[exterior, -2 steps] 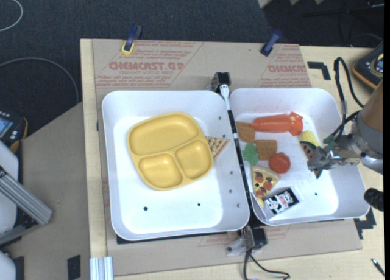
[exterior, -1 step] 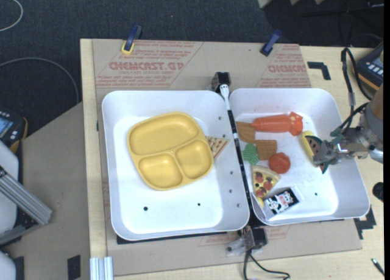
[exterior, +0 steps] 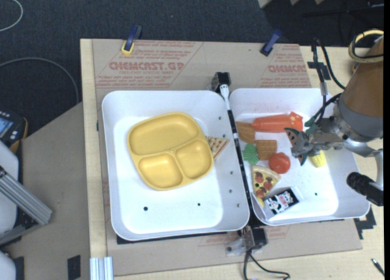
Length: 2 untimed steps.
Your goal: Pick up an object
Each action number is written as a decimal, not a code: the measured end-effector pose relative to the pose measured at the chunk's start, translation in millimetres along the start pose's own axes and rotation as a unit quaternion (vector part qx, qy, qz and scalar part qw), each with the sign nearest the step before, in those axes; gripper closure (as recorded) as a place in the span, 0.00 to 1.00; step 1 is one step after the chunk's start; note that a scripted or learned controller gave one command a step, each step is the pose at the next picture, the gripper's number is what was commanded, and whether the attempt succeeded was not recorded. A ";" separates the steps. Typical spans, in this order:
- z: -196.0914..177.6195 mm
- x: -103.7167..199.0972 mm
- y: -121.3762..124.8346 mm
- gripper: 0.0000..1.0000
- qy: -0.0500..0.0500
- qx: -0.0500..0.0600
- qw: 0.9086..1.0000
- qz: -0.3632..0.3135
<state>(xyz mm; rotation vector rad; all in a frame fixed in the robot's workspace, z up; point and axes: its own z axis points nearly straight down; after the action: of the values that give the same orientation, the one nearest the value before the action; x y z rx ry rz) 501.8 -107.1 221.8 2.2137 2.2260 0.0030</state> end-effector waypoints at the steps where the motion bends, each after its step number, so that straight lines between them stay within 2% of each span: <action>1: -10.4 44.2 35.5 1.00 0.000 -0.001 1.000 0.000; 2: 3.7 82.6 74.3 1.00 -0.001 -0.001 1.000 0.001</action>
<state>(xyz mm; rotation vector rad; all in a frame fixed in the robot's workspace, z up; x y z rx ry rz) 575.6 -24.1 218.2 2.2145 2.2230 0.0030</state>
